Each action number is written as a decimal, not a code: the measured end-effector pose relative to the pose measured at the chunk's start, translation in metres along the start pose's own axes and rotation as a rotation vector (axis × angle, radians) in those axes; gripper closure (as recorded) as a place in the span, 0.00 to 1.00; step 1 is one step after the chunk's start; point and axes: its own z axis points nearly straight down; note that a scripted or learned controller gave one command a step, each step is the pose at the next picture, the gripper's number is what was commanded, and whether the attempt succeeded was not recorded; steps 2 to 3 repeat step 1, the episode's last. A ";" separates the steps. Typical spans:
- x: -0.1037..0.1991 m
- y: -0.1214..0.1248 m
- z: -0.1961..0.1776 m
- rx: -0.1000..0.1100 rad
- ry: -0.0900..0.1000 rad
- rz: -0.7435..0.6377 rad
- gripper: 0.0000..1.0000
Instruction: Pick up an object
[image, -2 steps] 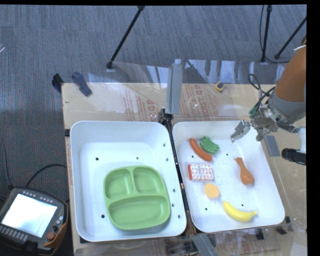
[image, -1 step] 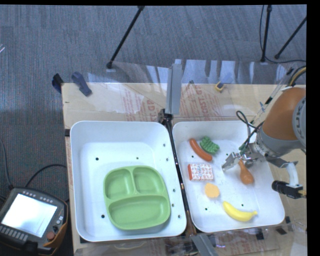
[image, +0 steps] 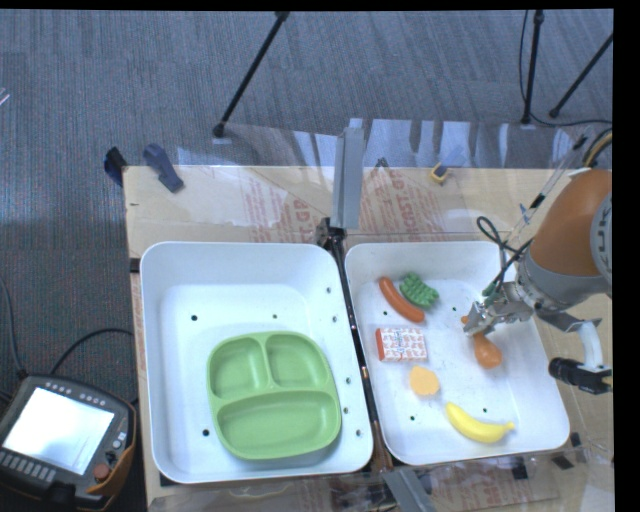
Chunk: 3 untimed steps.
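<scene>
Altogether five toys (image: 402, 344) (one banana (image: 478, 423)), two bins (image: 170, 300).

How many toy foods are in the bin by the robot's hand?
6, all in the right bin: hot dog, green veggie, red-and-white box, orange round piece, banana, and an orange piece just below the hand, which may hide more.

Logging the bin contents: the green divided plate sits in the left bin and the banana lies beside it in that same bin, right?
Not quite. In the camera view the green divided plate is in the left bin, but the banana lies in the right bin, near its front edge.
</scene>
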 end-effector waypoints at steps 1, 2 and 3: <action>0.085 -0.002 -0.094 -0.009 -0.003 0.003 1.00; 0.085 -0.002 -0.094 -0.009 -0.003 0.003 1.00; 0.085 -0.002 -0.094 -0.009 -0.003 0.003 1.00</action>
